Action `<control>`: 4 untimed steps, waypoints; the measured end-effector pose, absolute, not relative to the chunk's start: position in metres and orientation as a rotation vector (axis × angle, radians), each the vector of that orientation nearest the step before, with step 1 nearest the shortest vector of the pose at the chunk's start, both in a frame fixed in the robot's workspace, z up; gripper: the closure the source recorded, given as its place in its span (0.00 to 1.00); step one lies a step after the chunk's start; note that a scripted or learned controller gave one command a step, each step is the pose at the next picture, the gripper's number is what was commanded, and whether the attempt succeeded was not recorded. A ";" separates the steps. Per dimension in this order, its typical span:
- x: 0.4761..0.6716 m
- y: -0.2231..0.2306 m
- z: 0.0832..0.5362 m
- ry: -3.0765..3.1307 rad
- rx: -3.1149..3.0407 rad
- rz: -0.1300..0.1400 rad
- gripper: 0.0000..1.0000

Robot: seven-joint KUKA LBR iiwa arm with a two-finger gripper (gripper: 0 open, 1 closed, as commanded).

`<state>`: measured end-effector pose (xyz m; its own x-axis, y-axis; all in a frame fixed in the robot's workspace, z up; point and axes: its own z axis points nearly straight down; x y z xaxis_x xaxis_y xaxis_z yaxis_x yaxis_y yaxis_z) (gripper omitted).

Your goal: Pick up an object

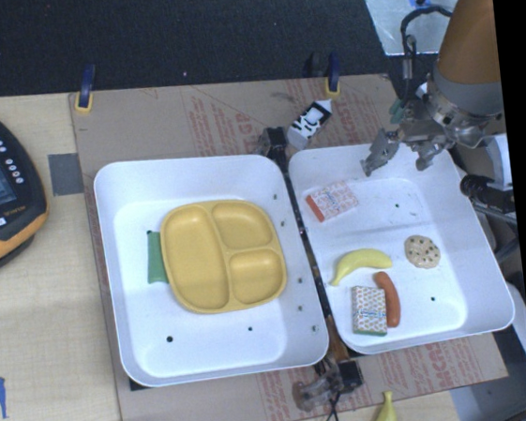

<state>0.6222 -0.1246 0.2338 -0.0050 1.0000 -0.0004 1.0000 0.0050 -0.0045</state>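
Camera view: splayed, released pincer (398, 154) hovers above right bin (477, 228) holding curved yellow banana (361, 261).

yellow tray (223, 254), perhaps speckled tan cookie (422, 252).

The scene was evenly and fairly brightly lit from above; the two white bins (214, 357) came out close to overexposed, their rims bleaching into flat white; shadows were soft and short, a faint one hugging the yellow tray (223, 254); the dark floor at the top held almost no detail; focus was moderate, with small print on the packets unreadable; the arm (470, 40) at the upper right looked slightly soft.
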 end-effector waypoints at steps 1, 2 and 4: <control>0.604 -0.081 0.191 -2.227 -2.212 0.008 0.00; 0.659 -0.106 0.096 -2.232 -2.221 -0.006 0.00; 0.659 -0.095 0.096 -2.230 -2.221 -0.001 0.00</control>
<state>0.6586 -0.0945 0.0962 -0.0041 1.0000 -0.0035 1.0000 0.0041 0.0042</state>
